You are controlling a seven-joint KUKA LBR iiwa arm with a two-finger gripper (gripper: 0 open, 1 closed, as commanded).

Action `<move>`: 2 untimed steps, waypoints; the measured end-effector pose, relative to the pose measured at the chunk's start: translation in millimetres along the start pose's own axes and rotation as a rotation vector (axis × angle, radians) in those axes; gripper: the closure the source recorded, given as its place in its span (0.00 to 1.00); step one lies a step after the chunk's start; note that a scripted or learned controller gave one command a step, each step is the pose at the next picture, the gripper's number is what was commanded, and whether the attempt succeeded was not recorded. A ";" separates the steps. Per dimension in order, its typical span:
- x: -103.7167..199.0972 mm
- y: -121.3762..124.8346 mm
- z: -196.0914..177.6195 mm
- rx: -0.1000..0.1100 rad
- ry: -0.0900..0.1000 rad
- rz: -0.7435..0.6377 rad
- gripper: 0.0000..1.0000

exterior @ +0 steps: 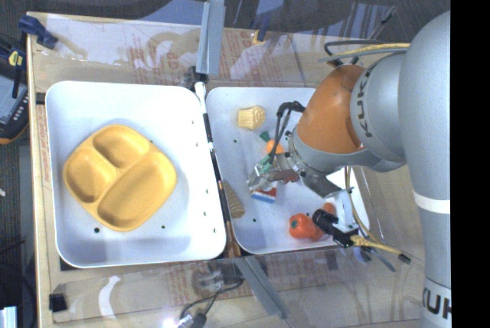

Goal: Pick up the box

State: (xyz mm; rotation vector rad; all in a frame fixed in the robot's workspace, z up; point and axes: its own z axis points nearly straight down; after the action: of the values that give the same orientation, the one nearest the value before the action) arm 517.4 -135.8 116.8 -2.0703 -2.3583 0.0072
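Box: a small box (pixel 265 195) with blue and red on it is lying in the right bin (pixel 230 108), toward its near left part, just under the gripper.
Gripper: the gripper (pixel 264 179) is hanging right above the box, touching or nearly touching it; whether its jaws are wide or narrow I cannot tell.
Arm: the grey arm (pixel 398 119) is reaching in from the right, its orange band (pixel 331 113) sitting over the bin's middle.
Right bin, other things: a yellow ridged piece (pixel 250 117) is resting at the far side; a red tomato-like thing (pixel 302 226) is lying near the near edge.
Left bin: the left bin (pixel 76 246) is holding a yellow divided tray (pixel 119 176).
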 end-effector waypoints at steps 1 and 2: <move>37.3 -36.5 -100.2 -0.004 0.002 0.025 1.00; 36.9 -36.7 -100.0 -0.003 0.001 0.025 0.00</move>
State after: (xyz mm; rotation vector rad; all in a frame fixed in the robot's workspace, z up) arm 476.9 -103.8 216.9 -2.1002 -2.3338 0.0021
